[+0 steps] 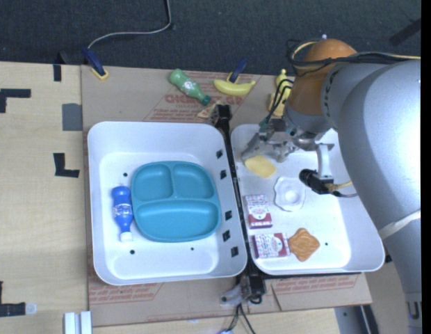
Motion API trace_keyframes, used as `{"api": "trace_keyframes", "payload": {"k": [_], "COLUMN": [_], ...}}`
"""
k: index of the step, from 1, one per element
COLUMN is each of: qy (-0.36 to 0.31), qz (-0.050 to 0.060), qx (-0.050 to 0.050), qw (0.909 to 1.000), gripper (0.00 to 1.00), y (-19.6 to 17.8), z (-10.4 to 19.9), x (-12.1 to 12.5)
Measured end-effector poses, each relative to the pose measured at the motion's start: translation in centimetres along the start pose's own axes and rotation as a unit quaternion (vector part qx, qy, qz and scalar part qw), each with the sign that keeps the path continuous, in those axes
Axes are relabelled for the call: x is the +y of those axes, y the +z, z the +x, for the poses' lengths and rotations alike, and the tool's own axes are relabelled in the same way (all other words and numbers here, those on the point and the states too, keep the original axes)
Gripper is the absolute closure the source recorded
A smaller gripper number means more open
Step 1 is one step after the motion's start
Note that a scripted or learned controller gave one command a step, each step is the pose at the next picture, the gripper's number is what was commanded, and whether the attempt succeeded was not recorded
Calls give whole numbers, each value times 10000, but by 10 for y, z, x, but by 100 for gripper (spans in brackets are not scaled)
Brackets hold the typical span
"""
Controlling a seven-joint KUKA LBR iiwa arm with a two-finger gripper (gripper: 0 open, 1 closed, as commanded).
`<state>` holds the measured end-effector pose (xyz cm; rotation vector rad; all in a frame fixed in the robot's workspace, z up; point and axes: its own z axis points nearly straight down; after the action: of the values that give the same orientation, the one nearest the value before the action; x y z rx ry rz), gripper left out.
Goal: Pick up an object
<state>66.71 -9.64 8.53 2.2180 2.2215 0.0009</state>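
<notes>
Gripper (264, 143) low in right bin (354, 249), just above yellow item (260, 165); jaws' state unclear, can't tell.

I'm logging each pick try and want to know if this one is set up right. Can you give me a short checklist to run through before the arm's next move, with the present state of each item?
1. Claw over the right bin: ok.
2. Target close: pale yellow item lies just below the claw: ok.
3. Item between the claw's tips: cannot tell.
4. Neighbours clear of target: white fried-egg piece and red-and-white packets lie apart from it: ok.
5. Claw near the divider between the bins: collision margin cannot tell.
</notes>
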Motion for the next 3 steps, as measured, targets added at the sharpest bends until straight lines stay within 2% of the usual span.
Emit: {"api": "trace_keyframes", "payload": {"k": [2,3], "qy": [-1,-1], "qz": [3,5], "qx": [-7,1], "qw": [10000,10000], "gripper": [0,0], "y": [0,0], "z": [0,-5], "x": [-6,2]}}
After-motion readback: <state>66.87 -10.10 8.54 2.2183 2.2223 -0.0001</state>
